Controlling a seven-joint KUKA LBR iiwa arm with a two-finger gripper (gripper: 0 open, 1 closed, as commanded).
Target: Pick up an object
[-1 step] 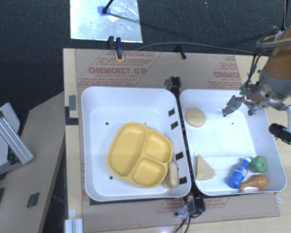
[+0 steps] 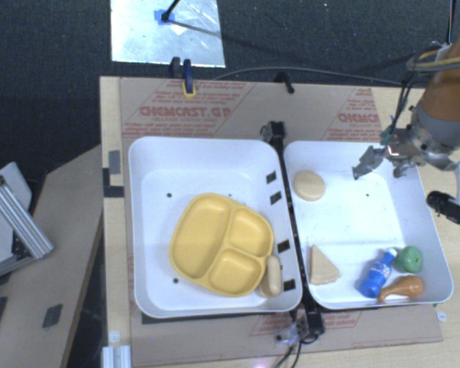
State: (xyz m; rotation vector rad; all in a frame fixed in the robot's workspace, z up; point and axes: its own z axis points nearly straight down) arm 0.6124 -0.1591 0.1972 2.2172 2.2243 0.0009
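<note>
Above the far right corner of the right bin (image 2: 425, 228), the gripper (image 2: 383, 162) hangs with fingers apart, holding nothing.

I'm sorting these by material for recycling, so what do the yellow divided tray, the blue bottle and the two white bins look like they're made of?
Yellow divided tray: probably moulded plastic, matte, with uniform colour and rounded compartment walls. Blue bottle: seemingly plastic, slightly glossy, with a white cap; too small to be sure. White bins: likely thin formed plastic, smooth with a soft sheen, with rounded corners and rolled rims.
</note>
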